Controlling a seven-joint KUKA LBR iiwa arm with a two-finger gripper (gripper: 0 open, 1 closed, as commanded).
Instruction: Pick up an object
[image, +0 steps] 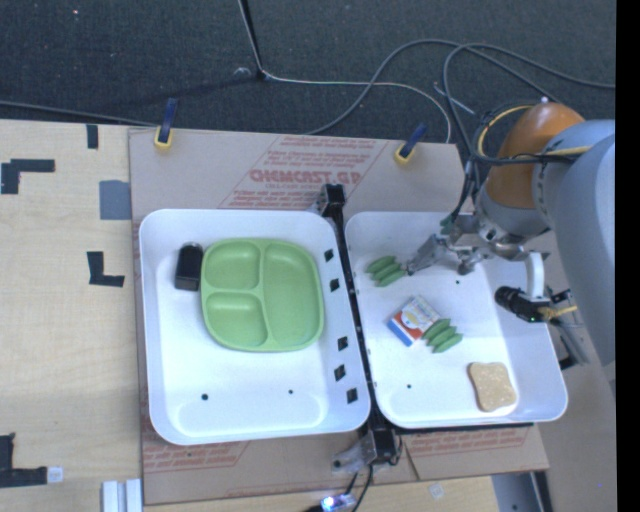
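Observation:
In the right bin (520, 300) lie a green pea pod (382, 268) at the upper left, a small red, white and blue box (411, 321) in the middle, a second green pod (443, 337) just right of the box, and a tan slice of toast (492, 386) at the lower right. My gripper (414, 264) reaches in from the right, low over the bin floor, its tip just right of the upper pea pod. I see nothing held in it.
The left bin (180, 390) holds a green divided plate (264, 295) with a small black block (188, 267) at its left edge. A black divider (345, 300) with clips runs between the bins. Cables trail across the dark floor behind the bench.

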